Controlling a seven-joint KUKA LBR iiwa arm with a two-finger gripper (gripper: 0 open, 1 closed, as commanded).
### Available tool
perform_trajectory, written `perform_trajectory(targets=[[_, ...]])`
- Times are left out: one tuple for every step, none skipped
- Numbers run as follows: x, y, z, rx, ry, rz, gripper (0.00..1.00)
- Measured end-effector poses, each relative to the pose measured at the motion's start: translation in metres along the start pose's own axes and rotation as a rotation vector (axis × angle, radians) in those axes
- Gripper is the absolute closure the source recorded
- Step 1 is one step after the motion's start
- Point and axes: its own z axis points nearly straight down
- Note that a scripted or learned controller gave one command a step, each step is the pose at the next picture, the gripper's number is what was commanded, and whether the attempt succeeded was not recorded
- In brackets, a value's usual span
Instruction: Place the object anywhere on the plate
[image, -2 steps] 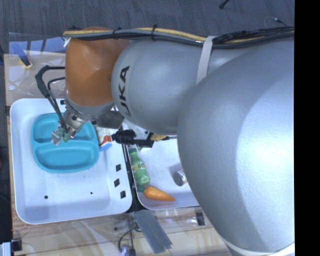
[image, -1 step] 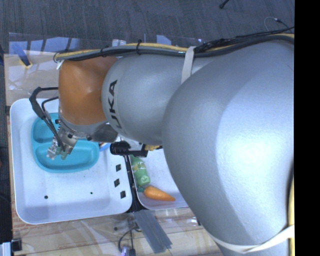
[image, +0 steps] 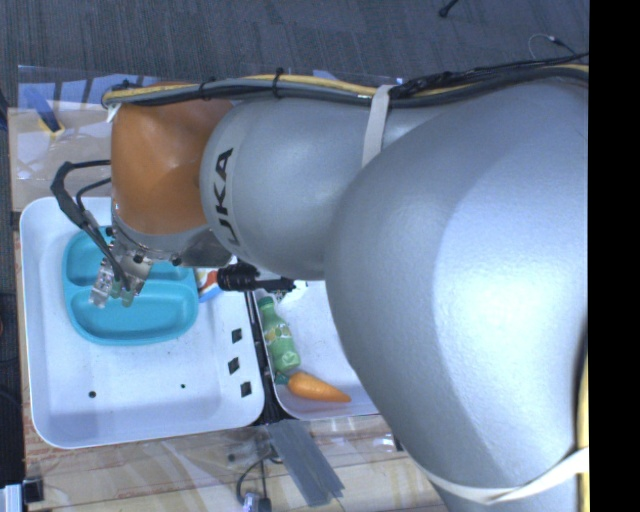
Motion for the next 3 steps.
perform_trajectory(targets=[[-0.011, -0.029, 0.038, 0.003, 0.004, -0.151, 1.00], [-0.013, 0.008, 0.054, 0.002, 0.002, -0.156, 1.00], [0.045, -0.024, 0.056, 0.002, 0.004, -0.356, 1.00]])
